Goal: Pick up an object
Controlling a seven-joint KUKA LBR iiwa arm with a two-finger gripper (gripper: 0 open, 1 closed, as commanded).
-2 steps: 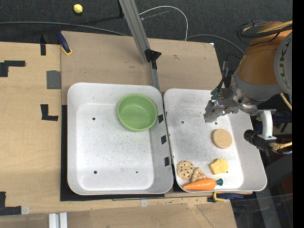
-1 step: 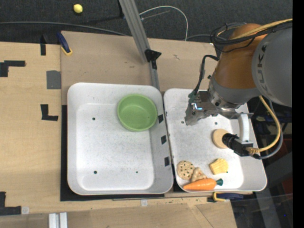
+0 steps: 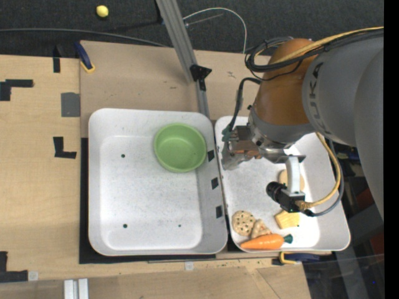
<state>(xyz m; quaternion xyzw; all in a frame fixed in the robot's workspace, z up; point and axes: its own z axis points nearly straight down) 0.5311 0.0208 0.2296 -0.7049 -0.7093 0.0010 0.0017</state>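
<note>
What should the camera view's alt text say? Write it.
A grey and orange robot arm reaches over the right bin, which holds a toy carrot, cookie and cheese wedge. A green bowl sits in the left bin.

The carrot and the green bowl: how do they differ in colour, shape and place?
The carrot is orange, long and thin; the green bowl is round and hollow. The carrot lies at the right bin's near edge; the green bowl stands in the left bin. Both rest untouched by the gripper.
</note>
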